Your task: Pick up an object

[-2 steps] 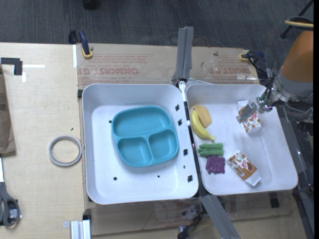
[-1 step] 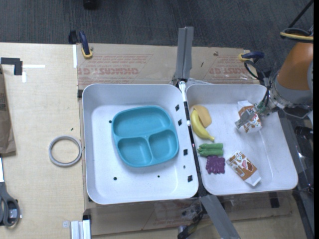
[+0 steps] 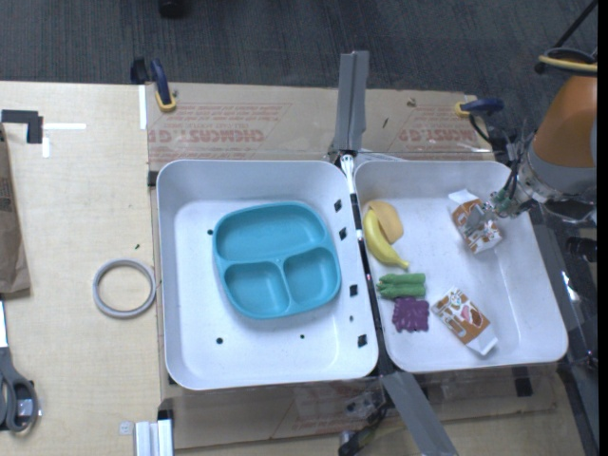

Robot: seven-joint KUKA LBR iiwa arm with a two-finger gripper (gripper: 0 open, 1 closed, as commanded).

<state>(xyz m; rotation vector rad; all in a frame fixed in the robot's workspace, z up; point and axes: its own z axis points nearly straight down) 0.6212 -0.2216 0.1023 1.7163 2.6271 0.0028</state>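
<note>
The right bin (image 3: pixel 532 350) holds a yellow banana (image 3: pixel 380 231), a green pea pod (image 3: pixel 402 284), a purple grape bunch (image 3: pixel 410 313) and a small white and brown carton (image 3: pixel 464 321). A second small carton (image 3: pixel 475 226) sits tilted near the bin's far right side. My gripper (image 3: pixel 500 205) reaches in from the right and sits right at that carton's upper right corner, touching or nearly touching it. Whether the carton is held cannot be made out. The grey arm with its orange band (image 3: pixel 568 122) rises behind it.
The left bin (image 3: pixel 180 331) holds a blue divided plate (image 3: pixel 277 259). A grey tape ring (image 3: pixel 124 287) and scissors (image 3: pixel 14 399) lie on the bench at the left. A metal post (image 3: pixel 351 103) stands between the bins at the back.
</note>
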